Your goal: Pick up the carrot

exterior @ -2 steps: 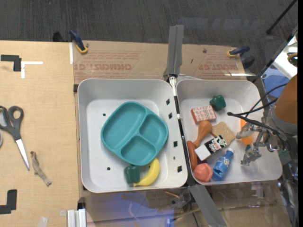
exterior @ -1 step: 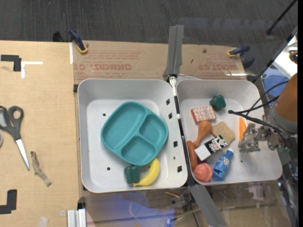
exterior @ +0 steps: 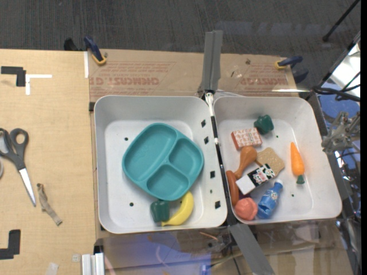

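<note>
Carrot point(exterior: 296, 160) lies untouched at the right side of the right bin point(exterior: 312, 208), apart from the other toys. Nothing's picked yet; the gripper's jaw state I cannot tell.

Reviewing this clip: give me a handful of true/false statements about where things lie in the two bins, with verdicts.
1. The carrot lies in the right bin, near its right wall. True.
2. The teal divided plate sits in the right bin. False: it sits in the left bin.
3. The banana lies in the left bin, just below the plate. True.
4. The carrot rests on the plate. False: it lies on the right bin's floor, apart from the other items.
5. The scissors lie on the bench left of both bins. True.
</note>
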### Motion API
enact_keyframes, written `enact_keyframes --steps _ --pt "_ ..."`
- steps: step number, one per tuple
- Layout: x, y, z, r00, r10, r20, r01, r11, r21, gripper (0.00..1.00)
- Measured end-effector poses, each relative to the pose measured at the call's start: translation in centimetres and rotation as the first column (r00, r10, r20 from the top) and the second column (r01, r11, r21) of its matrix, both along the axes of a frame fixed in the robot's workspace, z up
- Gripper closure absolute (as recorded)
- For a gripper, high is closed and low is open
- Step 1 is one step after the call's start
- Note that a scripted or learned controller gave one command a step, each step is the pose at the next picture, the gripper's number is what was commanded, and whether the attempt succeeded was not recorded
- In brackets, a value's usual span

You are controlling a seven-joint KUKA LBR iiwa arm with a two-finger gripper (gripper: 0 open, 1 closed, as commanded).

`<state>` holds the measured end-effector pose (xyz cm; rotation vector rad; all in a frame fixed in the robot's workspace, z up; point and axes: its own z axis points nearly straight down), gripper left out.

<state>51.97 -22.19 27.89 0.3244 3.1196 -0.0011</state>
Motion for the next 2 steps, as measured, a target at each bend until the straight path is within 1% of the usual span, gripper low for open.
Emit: enact_keyframes --steps 1,2 --pt "-2.0 0.1 -14.1 0.997 -0.072 -0.004 0.072 0.997 0.002 1.00" --pt "0.1 7.5 -1.8 0.994 -0.107 -0.001 0.107 0.994 0.001 1.00"
